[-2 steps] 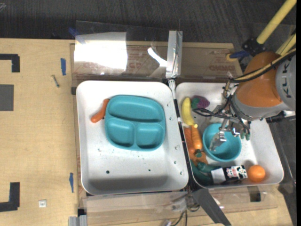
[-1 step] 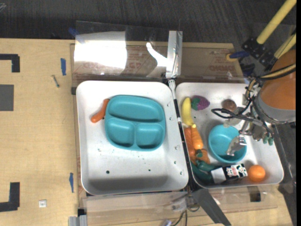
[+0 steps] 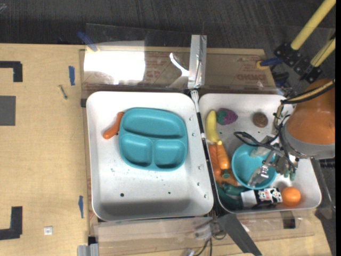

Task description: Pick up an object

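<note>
Down inside the round teal plastic bowl (image 3: 246, 167) hangs the two-finger pincer (image 3: 263, 173), its metal tip sitting over the bowl's right inner wall; from where I stand I cannot tell how it is set, or whether it has anything in it. Black cables loop across the bowl's rim to the wrist, and the grey arm with its broad orange band (image 3: 314, 124) comes in over the right edge of the right-hand shallow white bin (image 3: 241, 103).

Around the bowl that bin is crowded. Just beside the bowl's left rim lies a long orange carrot-shaped toy (image 3: 217, 157), and above it, against the bin's left wall, a yellow banana-shaped toy (image 3: 211, 126). A small purple and green toy (image 3: 227, 116) sits near the bin's far edge, with a small brown round object (image 3: 260, 119) further right along that edge. At the near edge a black and white bottle lying on its side (image 3: 259, 197) touches the bowl's lower rim, and a round orange fruit-shaped ball (image 3: 291, 196) rests at the bin's near right corner.

On the worktop's left, the left-hand shallow white bin (image 3: 106, 191) carries a teal three-compartment plastic tray (image 3: 153, 138) toward its far side, with an orange carrot-like piece (image 3: 113, 128) touching the tray's left edge.
</note>
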Available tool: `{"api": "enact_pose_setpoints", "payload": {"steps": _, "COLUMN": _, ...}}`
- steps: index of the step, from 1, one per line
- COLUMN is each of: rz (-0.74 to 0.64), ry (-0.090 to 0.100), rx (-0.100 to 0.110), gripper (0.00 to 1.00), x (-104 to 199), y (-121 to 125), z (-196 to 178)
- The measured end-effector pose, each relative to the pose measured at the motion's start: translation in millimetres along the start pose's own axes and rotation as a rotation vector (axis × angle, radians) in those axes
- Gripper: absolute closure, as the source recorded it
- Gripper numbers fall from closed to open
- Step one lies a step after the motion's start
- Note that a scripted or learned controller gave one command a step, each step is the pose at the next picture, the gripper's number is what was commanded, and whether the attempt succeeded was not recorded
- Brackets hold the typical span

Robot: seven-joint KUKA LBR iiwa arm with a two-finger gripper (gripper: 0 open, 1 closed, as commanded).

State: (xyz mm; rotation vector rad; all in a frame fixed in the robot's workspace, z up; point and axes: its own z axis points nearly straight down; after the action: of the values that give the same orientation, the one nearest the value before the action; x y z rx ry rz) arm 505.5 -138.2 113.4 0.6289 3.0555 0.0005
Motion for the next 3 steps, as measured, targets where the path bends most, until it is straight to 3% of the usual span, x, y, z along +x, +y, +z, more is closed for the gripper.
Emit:
{"api": "enact_pose_setpoints", "payload": {"steps": 1, "rz": 0.031, "ry": 0.014, "rx": 0.003, "gripper": 0.00, "x": -115.6, "y": 27.1, "z": -7.5}}
{"api": "enact_pose_setpoints", "payload": {"steps": 2, "rz": 0.033, "ry": 0.013, "rx": 0.004, "gripper": 0.00, "x": -99.6, "y": 33.1, "z": 7.1}}
{"api": "enact_pose_setpoints", "payload": {"steps": 3, "rz": 0.428, "ry": 0.009, "rx": 0.004, "gripper": 0.00, "x": -85.7, "y": 37.4, "z": 23.5}}
